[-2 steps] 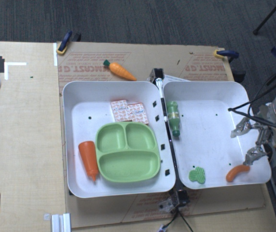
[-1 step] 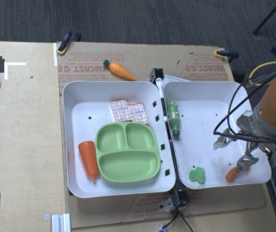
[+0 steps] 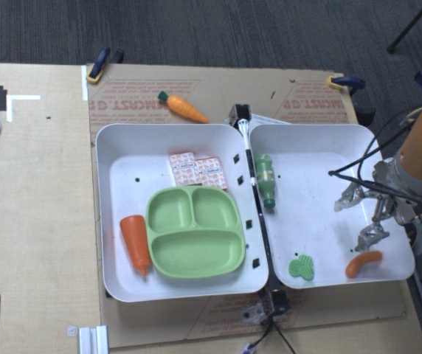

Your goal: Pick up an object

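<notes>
My gripper (image 3: pixel 360 218) hangs over the right side of the right bin (image 3: pixel 322 142), its fingers (image 3: pixel 347 198) spread apart with nothing between them. Just below the lower finger an orange sausage (image 3: pixel 364 263) lies by the bin's front right corner. A green leafy toy (image 3: pixel 302 267) sits at the front of the same bin. A green bottle (image 3: pixel 266 181) lies along that bin's left wall.
The left bin (image 3: pixel 115 198) holds a green divided plate (image 3: pixel 195 231), an orange carrot (image 3: pixel 135 243) and a patterned packet (image 3: pixel 195 169). Another carrot (image 3: pixel 183 108) lies on the cardboard behind the bins. Cables (image 3: pixel 358 168) run near the wrist.
</notes>
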### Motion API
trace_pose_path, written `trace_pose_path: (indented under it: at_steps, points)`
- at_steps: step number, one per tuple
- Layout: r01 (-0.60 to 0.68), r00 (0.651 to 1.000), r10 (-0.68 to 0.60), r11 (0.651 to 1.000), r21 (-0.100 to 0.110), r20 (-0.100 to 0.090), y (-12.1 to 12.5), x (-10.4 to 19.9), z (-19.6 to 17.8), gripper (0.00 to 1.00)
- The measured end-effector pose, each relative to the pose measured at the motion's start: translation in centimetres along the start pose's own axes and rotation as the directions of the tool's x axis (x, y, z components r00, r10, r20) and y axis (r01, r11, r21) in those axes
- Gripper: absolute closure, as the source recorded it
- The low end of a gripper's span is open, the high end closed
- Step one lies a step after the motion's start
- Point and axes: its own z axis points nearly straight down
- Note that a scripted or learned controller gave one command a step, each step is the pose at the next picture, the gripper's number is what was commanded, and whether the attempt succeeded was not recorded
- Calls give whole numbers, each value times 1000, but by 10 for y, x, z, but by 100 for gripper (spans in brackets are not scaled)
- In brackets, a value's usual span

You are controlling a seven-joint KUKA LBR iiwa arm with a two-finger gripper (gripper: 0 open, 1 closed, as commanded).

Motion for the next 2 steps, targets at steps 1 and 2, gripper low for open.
trace_pose_path:
  at_steps: [1, 2]
  points:
    - [-403, 915, 403, 915, 1, 0, -34, -38, 38, 0]
    - [-340, 941, 340, 941, 1, 2, -39, -92, 38, 0]
